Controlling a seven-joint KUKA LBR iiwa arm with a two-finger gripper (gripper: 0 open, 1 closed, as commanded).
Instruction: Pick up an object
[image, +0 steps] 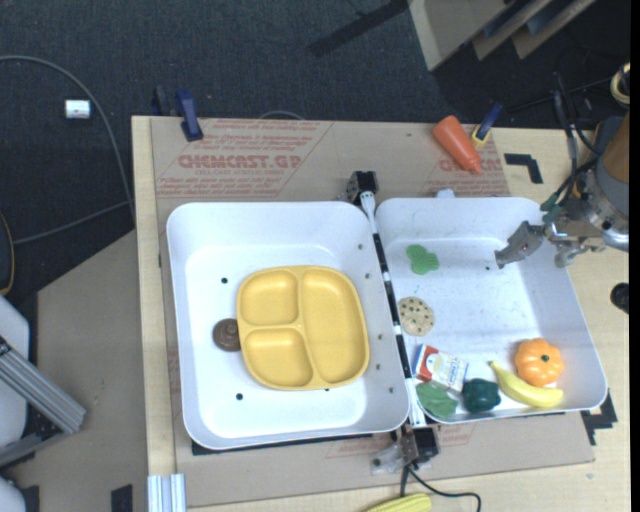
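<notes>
The right bin (560, 300) holds a small green piece (423, 260), a speckled cookie (415, 316), a small red and white carton (441, 367), a green leaf shape (436, 400), a dark green item (481, 395), a banana (525, 387) and an orange fruit (538, 362). My gripper (540, 245) hovers over the bin's far right part. It is open with nothing between its fingers. The green piece lies well to its left and the orange fruit lies nearer the front.
The left bin (195, 300) holds a yellow divided plate (301, 326) and a brown round piece (227, 334) beside it. An orange object (458, 145) and a blue clamp (186, 115) sit on the cardboard behind the bins.
</notes>
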